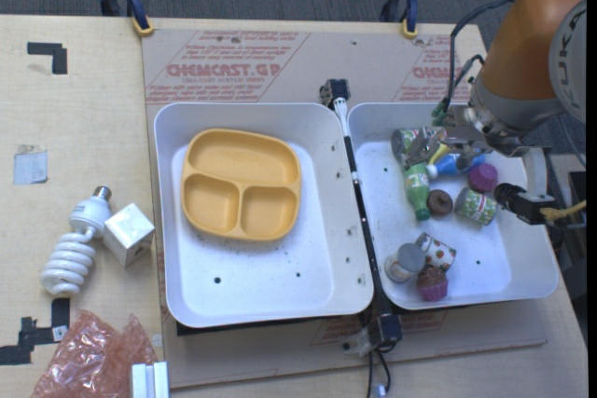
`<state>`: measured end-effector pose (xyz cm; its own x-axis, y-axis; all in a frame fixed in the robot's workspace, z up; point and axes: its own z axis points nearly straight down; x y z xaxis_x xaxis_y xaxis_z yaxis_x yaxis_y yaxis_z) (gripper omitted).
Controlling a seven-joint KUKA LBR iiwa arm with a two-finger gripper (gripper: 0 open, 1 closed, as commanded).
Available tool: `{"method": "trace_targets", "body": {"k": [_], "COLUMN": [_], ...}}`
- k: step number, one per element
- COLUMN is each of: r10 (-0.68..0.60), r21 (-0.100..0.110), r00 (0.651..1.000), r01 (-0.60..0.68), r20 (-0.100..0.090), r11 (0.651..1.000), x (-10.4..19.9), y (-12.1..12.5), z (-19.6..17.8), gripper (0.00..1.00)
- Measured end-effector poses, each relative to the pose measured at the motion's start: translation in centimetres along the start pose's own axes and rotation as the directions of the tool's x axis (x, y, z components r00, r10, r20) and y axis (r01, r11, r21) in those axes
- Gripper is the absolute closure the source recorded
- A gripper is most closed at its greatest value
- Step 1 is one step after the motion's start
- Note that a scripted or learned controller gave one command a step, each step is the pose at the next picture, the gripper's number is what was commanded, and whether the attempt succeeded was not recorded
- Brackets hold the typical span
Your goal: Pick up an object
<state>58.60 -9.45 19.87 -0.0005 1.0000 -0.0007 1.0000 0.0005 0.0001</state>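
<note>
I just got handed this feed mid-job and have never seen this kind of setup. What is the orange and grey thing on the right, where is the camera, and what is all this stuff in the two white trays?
The camera is fixed above the bench and looks down at a slant. The orange and grey shape at the right is a robot arm reaching in; its job is to pick up an object. Its gripper sits low over the upper part of the right bin, among the clutter, and I cannot tell whether it holds anything.

The right bin holds small items: a green bottle, a purple ball, a small can, and a few more bits near the bin's lower edge.

The left bin holds a yellow divided plate.

Outside the bins, on the left of the bench, lie a spiral light bulb and a white cube.
</note>
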Motion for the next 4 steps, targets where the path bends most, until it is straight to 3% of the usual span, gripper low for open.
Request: {"method": "trace_targets", "body": {"k": [1,2,3,4], "r10": [-0.003,0.002,0.002,0.004], "r21": [-0.013,0.000,0.000,-0.003], "r00": [1.000,1.000,1.000,1.000], "r01": [0.003,-0.002,-0.002,-0.004], "r20": [0.002,0.000,0.000,0.001], "r11": [1.000,1.000,1.000,1.000], "x": [-3.1,-6.9,-5.0,-5.1], "y": [7.7,0.7,-5.5,-5.4], "z": [10.1,10.6,10.6,9.6], "gripper": [0.00,0.00,0.00,1.00]}}
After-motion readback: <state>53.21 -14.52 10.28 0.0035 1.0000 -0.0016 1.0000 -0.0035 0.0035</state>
